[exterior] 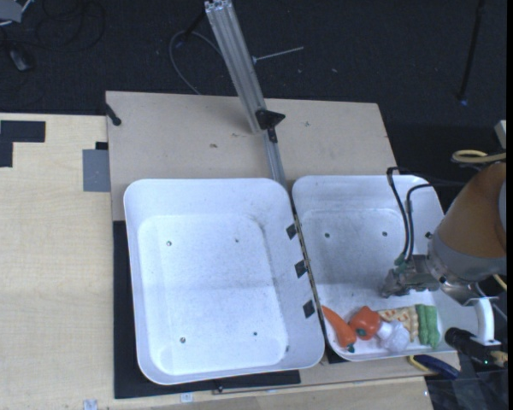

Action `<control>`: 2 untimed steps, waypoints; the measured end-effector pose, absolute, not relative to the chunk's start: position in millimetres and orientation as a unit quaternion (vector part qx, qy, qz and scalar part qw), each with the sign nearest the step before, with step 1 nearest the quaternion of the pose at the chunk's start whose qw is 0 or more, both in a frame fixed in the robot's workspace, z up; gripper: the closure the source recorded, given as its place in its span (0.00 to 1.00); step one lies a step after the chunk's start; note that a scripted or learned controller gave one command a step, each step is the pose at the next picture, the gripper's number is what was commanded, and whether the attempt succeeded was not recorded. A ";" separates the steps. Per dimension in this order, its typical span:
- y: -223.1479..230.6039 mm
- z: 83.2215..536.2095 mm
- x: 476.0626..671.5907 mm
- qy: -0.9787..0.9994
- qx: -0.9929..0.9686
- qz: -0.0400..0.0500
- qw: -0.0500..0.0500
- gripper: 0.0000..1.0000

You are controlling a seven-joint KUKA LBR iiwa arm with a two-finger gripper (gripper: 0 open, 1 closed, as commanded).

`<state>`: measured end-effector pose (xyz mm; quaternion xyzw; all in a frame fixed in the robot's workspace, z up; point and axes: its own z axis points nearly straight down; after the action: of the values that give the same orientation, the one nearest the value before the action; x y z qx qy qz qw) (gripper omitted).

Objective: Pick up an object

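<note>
No readable text, label or number anywhere

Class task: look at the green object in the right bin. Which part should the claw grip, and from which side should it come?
Probably the middle of the green object, from above, closing across its narrow width. It lies flat and elongated near the right bin's front rim, with a pale object crowding its left side.

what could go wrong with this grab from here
1. The objects are packed together along the near edge of the right bin: the orange piece, white piece and green piece lie close together, so the hand may nudge or catch two at once.
2. They sit close to the bin's rim, so a push might slide one against it or over it.
3. The black cable hangs by the hand and could snag.
</note>
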<state>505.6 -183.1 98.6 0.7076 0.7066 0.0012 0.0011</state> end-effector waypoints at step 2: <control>-183.7 202.1 505.0 0.707 0.707 0.001 0.002 1.00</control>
<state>505.0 -183.7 202.1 0.7073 0.7069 0.0012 0.0021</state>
